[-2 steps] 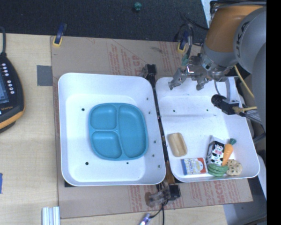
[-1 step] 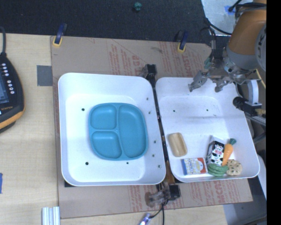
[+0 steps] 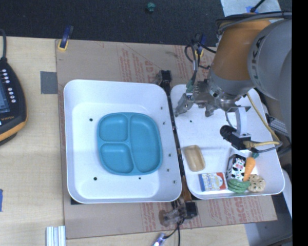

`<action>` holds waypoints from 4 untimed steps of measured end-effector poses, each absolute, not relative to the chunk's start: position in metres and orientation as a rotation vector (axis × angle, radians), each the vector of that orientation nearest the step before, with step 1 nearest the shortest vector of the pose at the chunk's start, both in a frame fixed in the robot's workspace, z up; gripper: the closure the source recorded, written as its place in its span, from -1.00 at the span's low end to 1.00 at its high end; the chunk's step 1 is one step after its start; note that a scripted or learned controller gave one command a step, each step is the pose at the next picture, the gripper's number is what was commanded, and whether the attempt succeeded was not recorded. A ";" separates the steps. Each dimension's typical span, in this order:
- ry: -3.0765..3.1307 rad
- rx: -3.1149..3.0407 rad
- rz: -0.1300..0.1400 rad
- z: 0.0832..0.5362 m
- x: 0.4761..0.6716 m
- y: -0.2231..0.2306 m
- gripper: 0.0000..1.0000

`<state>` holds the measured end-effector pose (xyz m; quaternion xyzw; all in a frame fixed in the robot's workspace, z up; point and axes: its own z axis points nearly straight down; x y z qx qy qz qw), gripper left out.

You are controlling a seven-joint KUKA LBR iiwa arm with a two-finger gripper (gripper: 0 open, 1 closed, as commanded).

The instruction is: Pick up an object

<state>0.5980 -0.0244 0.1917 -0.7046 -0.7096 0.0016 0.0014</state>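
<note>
Pincer hangs at the right bin's 11 o'clock corner; finger state cannot be told. Tan block lies at 6 o'clock.

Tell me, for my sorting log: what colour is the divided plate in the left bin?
Light blue plate, clearest in the camera view.

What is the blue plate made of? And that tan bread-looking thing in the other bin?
The blue plate looks like moulded plastic: one even colour, smooth matte surface, rounded dividers forming three compartments. The tan bread-looking thing is probably a toy, plastic or foam; its surface is smooth and evenly coloured, but the picture is too coarse to be sure which.
</note>
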 end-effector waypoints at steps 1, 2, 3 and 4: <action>-2.221 -2.221 0.004 0.186 0.655 -0.214 -1.00; -2.225 -2.212 0.006 0.139 0.612 -0.151 -1.00; -2.226 -2.215 0.000 0.193 0.657 -0.068 -1.00; -2.228 -2.211 0.004 0.202 0.657 -0.070 1.00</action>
